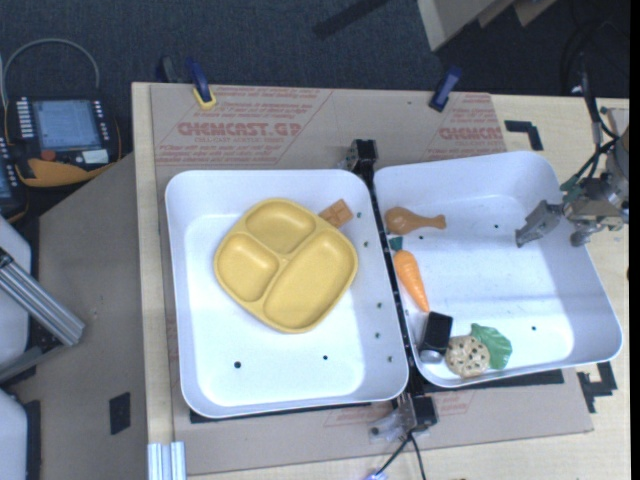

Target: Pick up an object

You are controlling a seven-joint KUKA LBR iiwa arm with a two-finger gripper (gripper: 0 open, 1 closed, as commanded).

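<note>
Gripper [555,226] of mine is sitting over the far right side of the right bin [560,298], fingers spread apart with nothing between them. Pickable stuff is well off to the left of it: a chicken drumstick [413,220] and carrot [410,279] along the bin's left wall, then a black block [436,332], cookie [462,356] and green leafy piece [494,343] near the front edge. Left bin [200,298] has a yellow divided plate [286,265] with a small brown block [337,211] touching its rim.

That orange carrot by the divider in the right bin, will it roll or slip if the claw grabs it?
The carrot looks like smooth, stiff toy plastic, so probably light. Its tapered, rounded body may roll if nudged and could squirt out of a pinch. It lies close to the bin wall, which likely limits finger room.
</note>
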